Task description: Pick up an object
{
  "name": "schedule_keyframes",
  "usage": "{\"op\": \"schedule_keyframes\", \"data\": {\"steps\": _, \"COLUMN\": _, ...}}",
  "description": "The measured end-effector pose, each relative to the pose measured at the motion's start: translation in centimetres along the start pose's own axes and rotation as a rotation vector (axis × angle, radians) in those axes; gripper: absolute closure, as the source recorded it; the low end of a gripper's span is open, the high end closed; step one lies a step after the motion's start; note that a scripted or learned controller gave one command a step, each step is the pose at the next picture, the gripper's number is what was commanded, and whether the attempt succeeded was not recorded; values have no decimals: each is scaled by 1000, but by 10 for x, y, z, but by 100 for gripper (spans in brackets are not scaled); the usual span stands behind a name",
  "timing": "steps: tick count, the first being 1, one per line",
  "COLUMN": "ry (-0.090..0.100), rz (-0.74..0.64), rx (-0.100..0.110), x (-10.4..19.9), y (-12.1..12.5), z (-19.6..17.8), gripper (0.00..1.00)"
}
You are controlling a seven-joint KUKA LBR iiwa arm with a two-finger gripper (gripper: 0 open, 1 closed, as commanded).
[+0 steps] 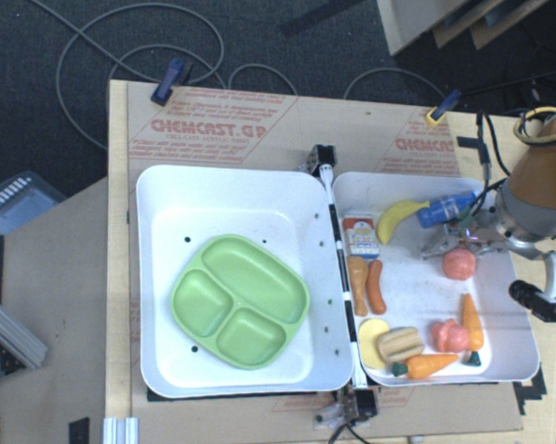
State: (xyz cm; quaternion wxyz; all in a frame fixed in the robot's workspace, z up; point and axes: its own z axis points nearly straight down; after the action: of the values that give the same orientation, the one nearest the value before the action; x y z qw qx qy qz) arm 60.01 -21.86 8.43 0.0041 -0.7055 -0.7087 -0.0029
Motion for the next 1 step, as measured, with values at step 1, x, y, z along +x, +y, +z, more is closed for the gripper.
{"op": "schedule_keyframes", "data": {"steps": 1, "ry": -8, "rz": 1, "rx": -4, "x": -3, "y": 0, "z": -11, "gripper": 100}}
